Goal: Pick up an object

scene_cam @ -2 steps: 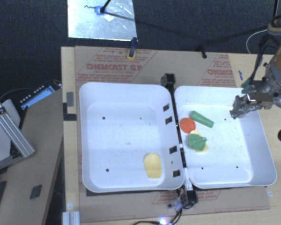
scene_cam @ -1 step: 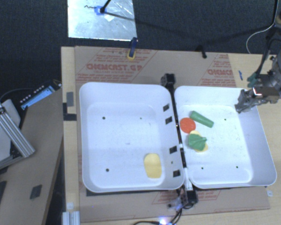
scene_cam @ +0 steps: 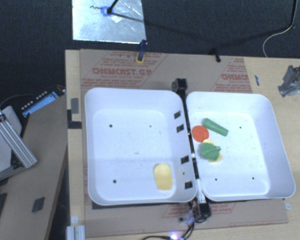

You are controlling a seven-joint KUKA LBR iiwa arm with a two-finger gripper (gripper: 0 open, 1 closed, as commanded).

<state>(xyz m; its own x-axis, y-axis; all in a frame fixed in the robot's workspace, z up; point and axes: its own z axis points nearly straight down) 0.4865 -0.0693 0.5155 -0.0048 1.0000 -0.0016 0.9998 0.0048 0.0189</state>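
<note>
In the left bin (scene_cam: pixel 105 104) a pale yellow object (scene_cam: pixel 163 176) lies near the front right corner. The right bin (scene_cam: pixel 270 149) holds a green cylinder (scene_cam: pixel 215 127), a red-orange disc (scene_cam: pixel 200 133) and a green leafy piece (scene_cam: pixel 209 150) on top of a yellow piece (scene_cam: pixel 215 157), all bunched near its left wall. My gripper (scene_cam: pixel 292 82) hangs at the far right edge of the view, above the bench and beyond the right bin's back right corner, well away from every object.
The two bins meet at a black clipped seam (scene_cam: pixel 189 144) in the middle. They rest on a cardboard sheet (scene_cam: pixel 155 69). A shiny metal plate (scene_cam: pixel 107 13) lies at the back. A metal frame (scene_cam: pixel 10 139) stands at the left.
</note>
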